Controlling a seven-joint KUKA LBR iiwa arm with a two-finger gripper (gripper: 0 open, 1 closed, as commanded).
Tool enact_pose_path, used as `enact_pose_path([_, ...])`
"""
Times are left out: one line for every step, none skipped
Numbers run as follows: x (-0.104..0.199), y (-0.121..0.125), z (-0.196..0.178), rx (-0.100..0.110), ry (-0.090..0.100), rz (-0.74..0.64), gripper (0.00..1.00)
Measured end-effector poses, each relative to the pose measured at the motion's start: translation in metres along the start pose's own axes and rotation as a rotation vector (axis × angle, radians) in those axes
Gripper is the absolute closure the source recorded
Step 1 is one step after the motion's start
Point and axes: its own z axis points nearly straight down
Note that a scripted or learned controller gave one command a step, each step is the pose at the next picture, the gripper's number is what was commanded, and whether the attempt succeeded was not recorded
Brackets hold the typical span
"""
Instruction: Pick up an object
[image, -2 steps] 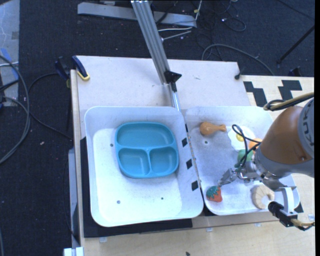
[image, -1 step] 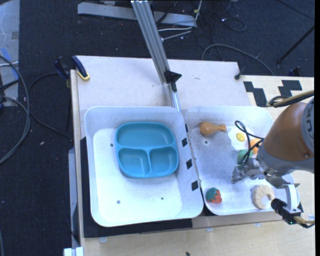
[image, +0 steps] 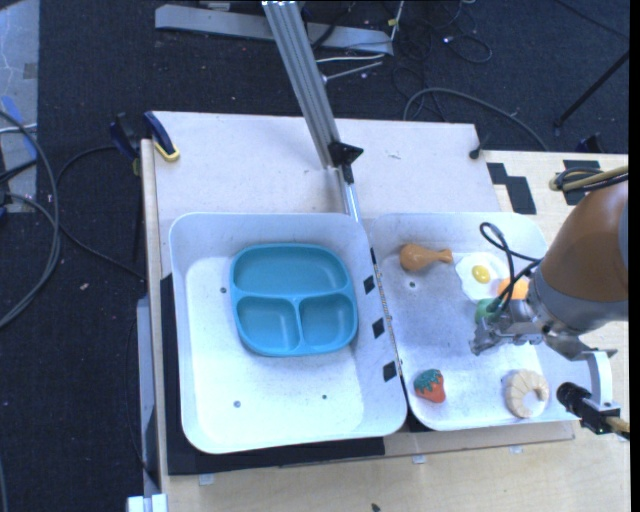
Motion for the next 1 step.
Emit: enact_pose_path([0.0059, 0.0005, -0.0617, -0.004, -0.001, -0.001, 1.00])
